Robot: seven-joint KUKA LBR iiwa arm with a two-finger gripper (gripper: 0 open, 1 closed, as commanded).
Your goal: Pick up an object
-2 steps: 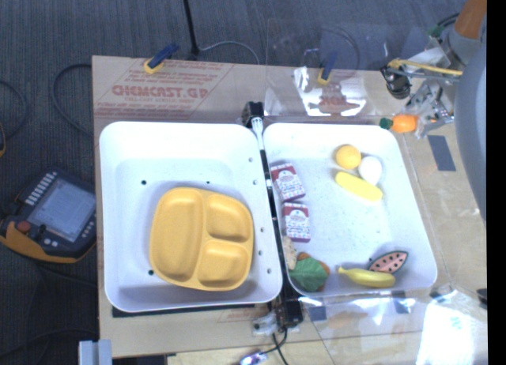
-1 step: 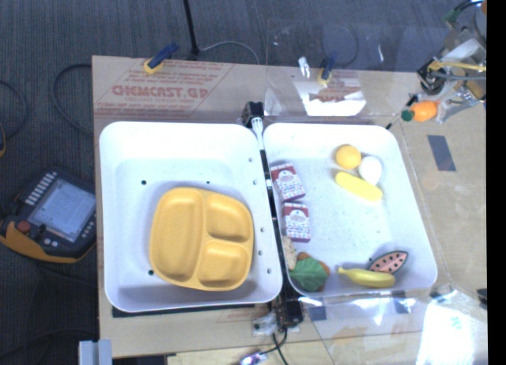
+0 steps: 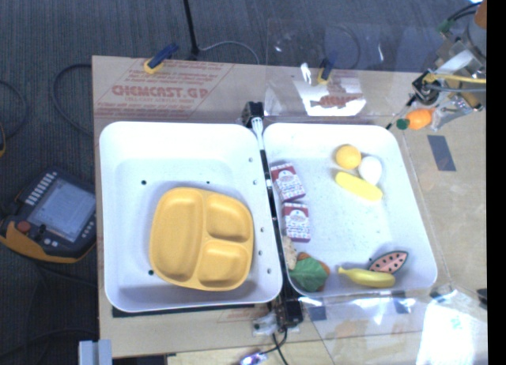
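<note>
The gripper, its state not discernible, is seen beyond the right bin, where the banana lies; a centred, vertical descent is advised.

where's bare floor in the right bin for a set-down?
Right bin: the widest bare patch sits mid-floor, bordered by the two small cartons on the left, the yellow block above and the banana below. A narrower strip runs along the top wall, left of the yellow ball. The bottom edge is crowded: green vegetable, banana, watermelon slice.
</note>
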